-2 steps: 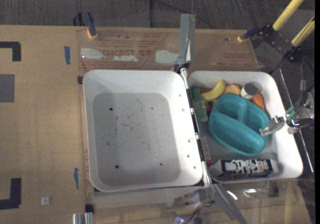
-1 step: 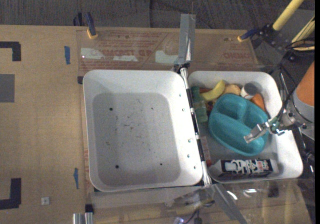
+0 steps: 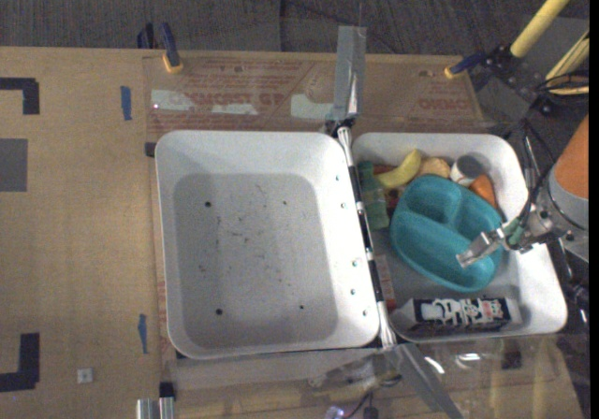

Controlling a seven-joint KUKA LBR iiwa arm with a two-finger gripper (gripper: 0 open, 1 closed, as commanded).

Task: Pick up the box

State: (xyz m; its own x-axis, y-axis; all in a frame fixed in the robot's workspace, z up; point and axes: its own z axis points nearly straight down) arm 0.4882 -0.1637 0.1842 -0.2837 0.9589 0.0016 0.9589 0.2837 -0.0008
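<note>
The box (image 3: pixel 465 312) is a long dark carton with white print, lying flat along the front wall of the right bin (image 3: pixel 543 300). My gripper (image 3: pixel 479 252) hangs over the right part of a teal divided plate (image 3: pixel 440 230), above and behind the box. Its fingers (image 3: pixel 471 256) stand slightly apart with nothing between them. The arm comes in from the right edge, orange band at the upper right.
Behind the plate lie a yellow banana (image 3: pixel 401 170), an orange piece (image 3: pixel 483 189), a round grey-white object (image 3: pixel 465 167) and green blocks (image 3: pixel 373 202) by the divider. The left bin (image 3: pixel 248 239) has only specks. A yellow pole (image 3: pixel 552 6) stands at the back right.
</note>
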